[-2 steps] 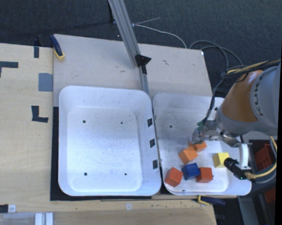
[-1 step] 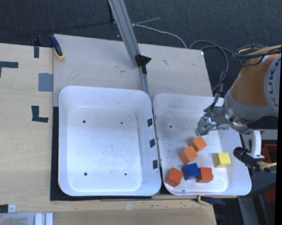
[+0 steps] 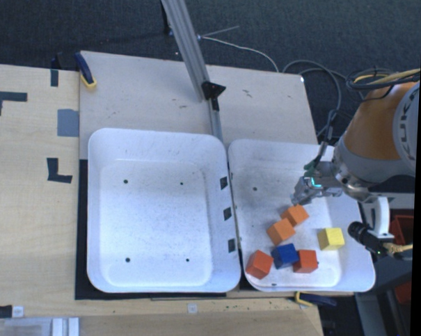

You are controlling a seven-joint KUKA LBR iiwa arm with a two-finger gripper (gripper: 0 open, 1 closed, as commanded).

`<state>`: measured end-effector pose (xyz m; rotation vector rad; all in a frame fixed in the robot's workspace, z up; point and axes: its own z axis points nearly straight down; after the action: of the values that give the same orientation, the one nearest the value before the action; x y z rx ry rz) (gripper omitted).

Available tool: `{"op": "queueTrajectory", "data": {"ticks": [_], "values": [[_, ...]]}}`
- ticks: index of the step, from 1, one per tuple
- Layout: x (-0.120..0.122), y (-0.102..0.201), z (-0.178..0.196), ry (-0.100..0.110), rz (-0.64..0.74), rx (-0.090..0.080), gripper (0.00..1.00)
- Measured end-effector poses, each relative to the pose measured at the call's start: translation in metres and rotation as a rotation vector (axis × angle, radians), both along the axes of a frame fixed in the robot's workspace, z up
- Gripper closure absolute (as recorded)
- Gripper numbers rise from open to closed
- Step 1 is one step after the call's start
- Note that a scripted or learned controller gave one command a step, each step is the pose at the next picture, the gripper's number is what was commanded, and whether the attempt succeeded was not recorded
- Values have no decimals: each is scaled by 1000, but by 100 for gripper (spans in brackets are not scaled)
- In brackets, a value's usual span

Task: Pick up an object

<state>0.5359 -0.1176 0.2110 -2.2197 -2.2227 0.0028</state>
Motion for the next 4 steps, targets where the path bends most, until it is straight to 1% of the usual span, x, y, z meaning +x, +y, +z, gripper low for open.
{"op": "queueTrajectory", "data": {"ticks": [1, 2, 3, 4], "values": [[2, -16, -94, -22, 0, -7, 0], [30, -22, -41, -8, 1, -1, 0], [20, -37, -16, -2, -1, 0, 0], [9, -30, -115, 5, -1, 1, 0]]}}
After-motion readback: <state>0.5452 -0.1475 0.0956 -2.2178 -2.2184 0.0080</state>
